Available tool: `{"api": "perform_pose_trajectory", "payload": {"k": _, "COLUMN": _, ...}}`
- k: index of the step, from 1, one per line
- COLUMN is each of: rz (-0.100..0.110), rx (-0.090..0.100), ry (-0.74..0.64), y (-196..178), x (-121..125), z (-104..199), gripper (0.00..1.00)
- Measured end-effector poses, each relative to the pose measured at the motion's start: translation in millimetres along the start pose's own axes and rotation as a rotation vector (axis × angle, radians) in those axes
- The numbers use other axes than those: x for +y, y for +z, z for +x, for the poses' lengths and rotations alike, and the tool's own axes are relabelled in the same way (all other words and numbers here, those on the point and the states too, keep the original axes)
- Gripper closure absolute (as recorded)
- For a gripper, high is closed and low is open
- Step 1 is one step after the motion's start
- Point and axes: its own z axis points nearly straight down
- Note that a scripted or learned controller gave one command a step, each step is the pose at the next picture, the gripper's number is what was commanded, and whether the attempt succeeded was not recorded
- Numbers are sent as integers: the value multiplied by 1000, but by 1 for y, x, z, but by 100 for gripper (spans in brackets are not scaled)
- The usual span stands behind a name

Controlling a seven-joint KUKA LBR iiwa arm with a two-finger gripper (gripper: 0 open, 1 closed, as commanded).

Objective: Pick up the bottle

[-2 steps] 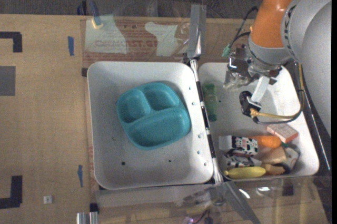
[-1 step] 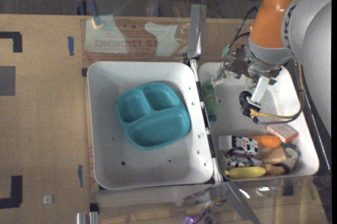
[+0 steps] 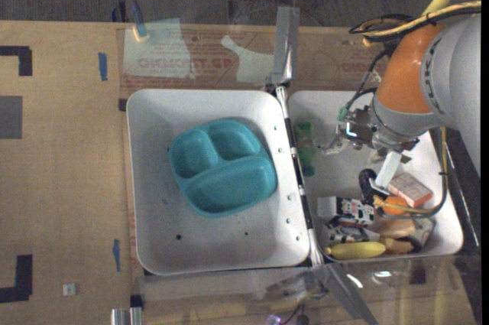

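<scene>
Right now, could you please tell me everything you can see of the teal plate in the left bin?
The teal plate is a rounded dish, plastic by its look, with three compartments: two small ones toward the view's top, one wide one below. It lies flat, right way up, slightly turned, mid-floor in the left bin, touching only that floor.
</scene>
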Motion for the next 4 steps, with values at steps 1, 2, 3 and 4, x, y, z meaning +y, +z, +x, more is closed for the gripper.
{"api": "perform_pose_trajectory", "payload": {"k": 1, "rz": -14, "rx": 6, "ry": 58, "y": 28, "x": -29, "z": -13, "gripper": 0}}
{"api": "perform_pose_trajectory", "payload": {"k": 2, "rz": -7, "rx": 10, "ry": 289, "y": 28, "x": 7, "z": -56, "gripper": 0}}
{"api": "perform_pose_trajectory", "payload": {"k": 3, "rz": -12, "rx": 5, "ry": 238, "y": 28, "x": -51, "z": -14, "gripper": 0}}
{"api": "perform_pose_trajectory", "payload": {"k": 4, "rz": 1, "rx": 1, "ry": 251, "y": 0, "x": -76, "z": -31, "gripper": 0}}
